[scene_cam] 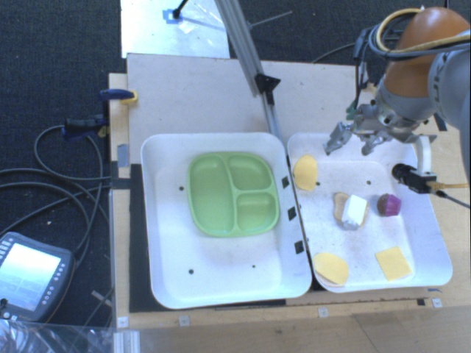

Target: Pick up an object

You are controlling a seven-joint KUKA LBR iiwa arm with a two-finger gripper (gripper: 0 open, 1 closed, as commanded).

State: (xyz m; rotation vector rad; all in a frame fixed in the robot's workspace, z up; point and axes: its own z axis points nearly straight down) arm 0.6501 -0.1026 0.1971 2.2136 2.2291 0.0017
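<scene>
My gripper [354, 143] hangs above the far edge of the right bin [434, 256], fingers spread open with nothing between them. Below it in that bin lie a round yellow piece [305, 172] at the far left, a white block [355, 209] resting on a tan piece [341, 204] in the middle, and a purple piece [389, 204] to the right. A yellow disc [331, 268] sits at the near left corner and a flat yellow square [393, 262] at the near right.
The left bin [165, 271] holds a green divided plate [233, 193]. A grey pole [246, 46] slants across the bench toward the bins' divider. Cables and a pendant [29, 274] lie off the bench at the left.
</scene>
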